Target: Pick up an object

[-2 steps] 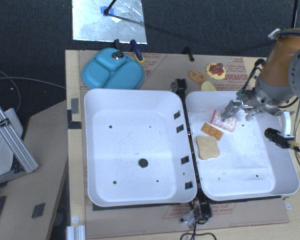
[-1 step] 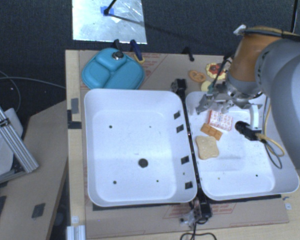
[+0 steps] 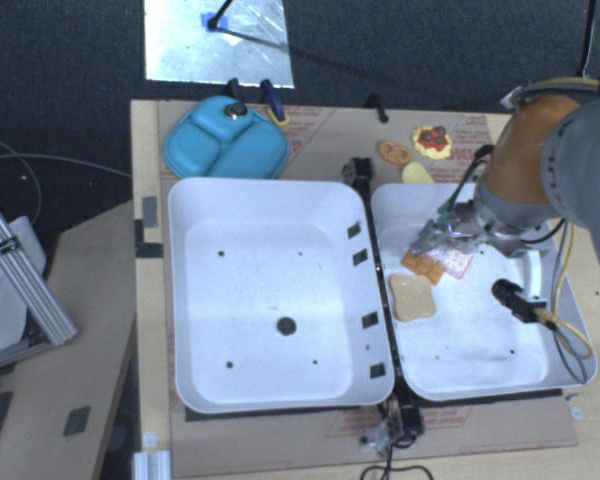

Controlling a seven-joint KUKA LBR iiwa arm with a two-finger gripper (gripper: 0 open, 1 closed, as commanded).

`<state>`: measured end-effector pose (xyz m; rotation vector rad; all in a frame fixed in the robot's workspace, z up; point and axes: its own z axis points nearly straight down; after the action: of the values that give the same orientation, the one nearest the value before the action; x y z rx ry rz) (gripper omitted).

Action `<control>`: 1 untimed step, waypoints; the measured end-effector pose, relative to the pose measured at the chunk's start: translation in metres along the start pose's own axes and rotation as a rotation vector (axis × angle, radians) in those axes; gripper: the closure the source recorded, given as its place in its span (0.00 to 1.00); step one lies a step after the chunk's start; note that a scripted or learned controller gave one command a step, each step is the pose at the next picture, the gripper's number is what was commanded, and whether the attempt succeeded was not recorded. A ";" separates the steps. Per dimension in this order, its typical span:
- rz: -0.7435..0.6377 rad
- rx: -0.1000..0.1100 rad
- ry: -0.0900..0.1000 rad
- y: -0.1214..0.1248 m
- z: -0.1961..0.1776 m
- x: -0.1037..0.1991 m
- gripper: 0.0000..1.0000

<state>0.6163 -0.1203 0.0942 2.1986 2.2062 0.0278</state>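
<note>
Camera view: you are watching the grey arm's two-finger gripper [image 3: 432, 241] reaching over the orange waffle-patterned cracker [image 3: 421, 265] lying in the right-hand white bin [image 3: 480, 368], nothing lifted, finger state unclear.

An orange cracker [image 3: 421, 265] lies flat in the right bin [image 3: 480, 368], near its left wall, touching a pinkish clear wrapper [image 3: 454, 261] just to its right. A pale bread slice [image 3: 412, 297] lies flat just below them, close beside the same left wall.
</note>
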 end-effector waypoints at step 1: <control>0.000 -0.004 -0.004 0.003 -0.013 -0.001 1.00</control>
<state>0.6194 -0.1215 0.1071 2.1940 2.2024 0.0279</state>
